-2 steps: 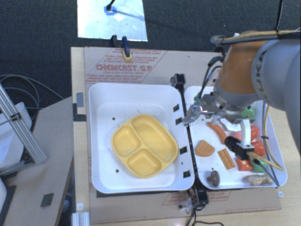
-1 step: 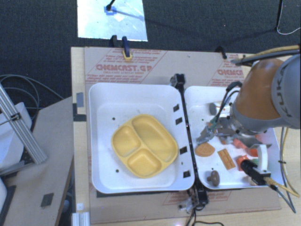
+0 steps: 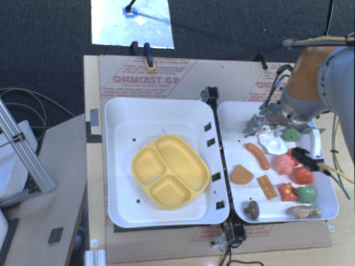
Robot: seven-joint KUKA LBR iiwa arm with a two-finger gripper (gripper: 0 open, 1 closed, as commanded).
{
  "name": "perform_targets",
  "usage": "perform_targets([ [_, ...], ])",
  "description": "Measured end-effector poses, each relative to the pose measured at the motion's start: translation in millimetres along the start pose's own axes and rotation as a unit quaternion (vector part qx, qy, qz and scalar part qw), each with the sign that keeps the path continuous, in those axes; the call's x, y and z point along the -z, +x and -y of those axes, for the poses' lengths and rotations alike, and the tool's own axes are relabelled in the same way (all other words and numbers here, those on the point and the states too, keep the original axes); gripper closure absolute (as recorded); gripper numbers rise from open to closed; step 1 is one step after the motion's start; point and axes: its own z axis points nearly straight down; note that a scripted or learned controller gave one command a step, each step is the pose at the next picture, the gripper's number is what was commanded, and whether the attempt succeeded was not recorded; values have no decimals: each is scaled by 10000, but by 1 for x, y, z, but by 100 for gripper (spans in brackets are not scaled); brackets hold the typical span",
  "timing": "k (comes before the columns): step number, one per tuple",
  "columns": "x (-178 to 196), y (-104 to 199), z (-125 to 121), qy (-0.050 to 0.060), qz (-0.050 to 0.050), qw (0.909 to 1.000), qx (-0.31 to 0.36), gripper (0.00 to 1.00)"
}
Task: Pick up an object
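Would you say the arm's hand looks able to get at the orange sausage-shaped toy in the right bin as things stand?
Probably yes. The orange sausage-shaped toy lies uncovered on the floor of the right bin, with bare space on its left, and the hand hovers just above it.

We see the robot arm (image 3: 338, 73). It is big, round and smooth, and its colour is grey. A wide orange band (image 3: 305, 79) goes around it just above the wrist. Thin black cables (image 3: 273, 90) curve down beside the band. At the end sits a small gripper (image 3: 256, 125) made of dull grey metal, with little dark parts.
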Motion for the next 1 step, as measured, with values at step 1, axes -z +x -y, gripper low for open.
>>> perform_targets([
  [1,84,-29,-59,-33,0,10000,23,0],
])
